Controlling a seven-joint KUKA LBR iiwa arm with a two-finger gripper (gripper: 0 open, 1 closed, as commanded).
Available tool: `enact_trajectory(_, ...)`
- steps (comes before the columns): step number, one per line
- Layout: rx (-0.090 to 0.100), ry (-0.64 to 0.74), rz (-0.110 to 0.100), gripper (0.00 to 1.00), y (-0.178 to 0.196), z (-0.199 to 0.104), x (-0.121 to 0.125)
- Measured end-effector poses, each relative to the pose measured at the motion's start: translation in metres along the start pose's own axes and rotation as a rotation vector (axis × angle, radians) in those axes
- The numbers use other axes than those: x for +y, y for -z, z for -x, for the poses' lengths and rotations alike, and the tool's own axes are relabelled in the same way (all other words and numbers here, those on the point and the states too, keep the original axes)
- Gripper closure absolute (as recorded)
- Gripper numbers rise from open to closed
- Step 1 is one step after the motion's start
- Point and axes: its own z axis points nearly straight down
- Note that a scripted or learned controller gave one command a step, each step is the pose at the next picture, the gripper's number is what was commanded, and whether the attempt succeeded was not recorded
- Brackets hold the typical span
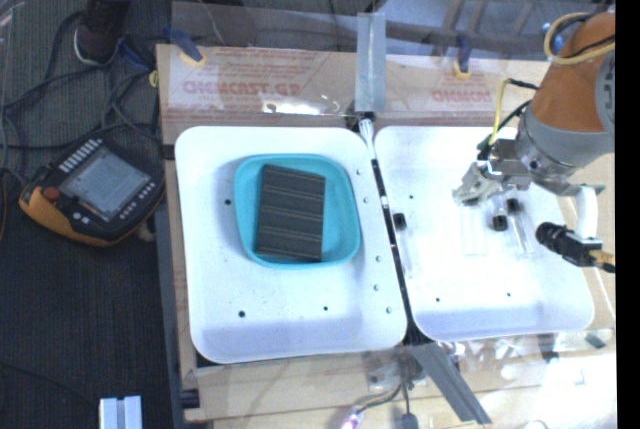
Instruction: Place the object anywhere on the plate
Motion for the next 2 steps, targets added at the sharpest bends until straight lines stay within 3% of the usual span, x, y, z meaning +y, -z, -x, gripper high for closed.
enact_trajectory(1,0.004,0.268,0.001,1.00,0.0289,-0.0842,-0.0354)
enact_trajectory(2,0.005,0.268,0.001,0.00,0.0289,-0.0840,-0.0353)
